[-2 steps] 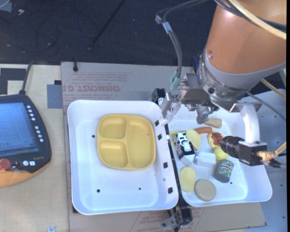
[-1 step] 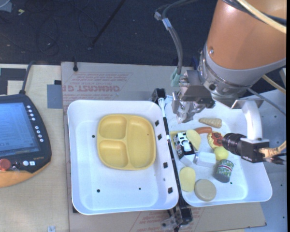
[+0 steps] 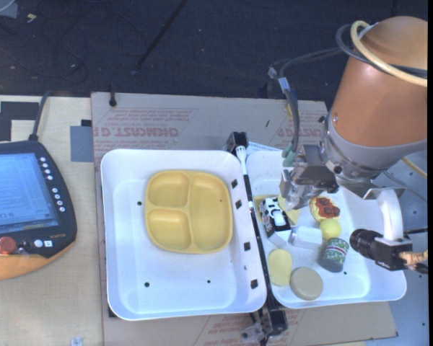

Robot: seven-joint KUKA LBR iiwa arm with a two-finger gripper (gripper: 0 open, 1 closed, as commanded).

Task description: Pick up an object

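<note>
Reaching down into the right bin (image 3: 390,290), the arm (image 3: 382,99) is working through the approach step of the pick: its claw (image 3: 297,193) is hanging low over the bin's near-left part, above the clutter, and nothing is showing between its fingers. Whether the claw is spread wide or drawn narrow cannot be told, since the wrist is masking the tips from above.

Objects are lying close together under and beside it: a black-and-white piece (image 3: 273,215) by the divider, a red-and-yellow toy (image 3: 324,207) just to the right, a small yellow ball (image 3: 331,228) touching that toy, a dark green can (image 3: 335,254), a pale yellow disc (image 3: 279,267) and a tan round lid (image 3: 306,282) nearer the front wall. The left bin (image 3: 123,265) is carrying a yellow divided plate (image 3: 189,211).

Judging from this, the next move is calling for a final descent onto one item, probably the black-and-white piece or something pale beside it, with the crowding making a clean closure uncertain.
</note>
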